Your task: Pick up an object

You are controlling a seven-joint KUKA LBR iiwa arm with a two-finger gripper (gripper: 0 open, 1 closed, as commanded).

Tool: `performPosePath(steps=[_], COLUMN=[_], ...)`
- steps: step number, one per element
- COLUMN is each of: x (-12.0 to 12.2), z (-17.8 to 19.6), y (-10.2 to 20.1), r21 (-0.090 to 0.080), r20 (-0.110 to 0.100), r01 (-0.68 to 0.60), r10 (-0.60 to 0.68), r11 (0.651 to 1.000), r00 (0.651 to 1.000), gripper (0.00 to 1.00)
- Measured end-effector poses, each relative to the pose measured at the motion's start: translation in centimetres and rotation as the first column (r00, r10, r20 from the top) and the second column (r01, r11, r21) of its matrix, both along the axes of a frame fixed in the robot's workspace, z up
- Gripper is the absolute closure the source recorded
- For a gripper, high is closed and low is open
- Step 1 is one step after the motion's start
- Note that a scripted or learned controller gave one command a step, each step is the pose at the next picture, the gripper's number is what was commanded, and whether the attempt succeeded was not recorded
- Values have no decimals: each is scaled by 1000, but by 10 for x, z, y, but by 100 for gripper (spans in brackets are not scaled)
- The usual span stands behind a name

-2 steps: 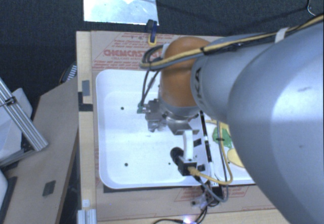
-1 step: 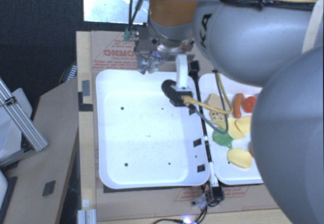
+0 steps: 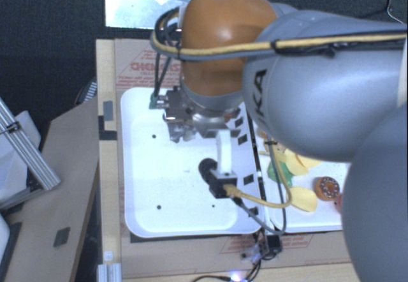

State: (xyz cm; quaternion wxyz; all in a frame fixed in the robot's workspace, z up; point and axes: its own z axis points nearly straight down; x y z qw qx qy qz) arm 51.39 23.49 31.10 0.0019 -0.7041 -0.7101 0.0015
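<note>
My gripper hangs below the orange wrist band over the far part of the left white bin, close to its floor. The arm's bulk hides much of it from above. Loose objects lie in the right bin: a yellow piece, a second yellow piece, a small green item and a round brown disc with speckles. The gripper is well to the left of all of them, in the other bin.
A black fitting with a yellow cable trails from the arm across the divide between the bins. Cardboard lies under the bins. A metal rail leans at the far left, and the grey arm covers the right bin's far half.
</note>
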Motion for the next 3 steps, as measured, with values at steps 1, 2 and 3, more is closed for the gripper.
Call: performPosePath(steps=[1, 2, 3], x=[-28, -27, -26], z=[77, 54, 172], y=[0, 0, -33], r21=[5, 0, 6], r20=[12, 5, 19], r01=[2, 7, 6], r10=[-2, -7, -7], r11=[1000, 1000, 1000], r00=[1000, 1000, 1000], gripper=[100, 100, 100])
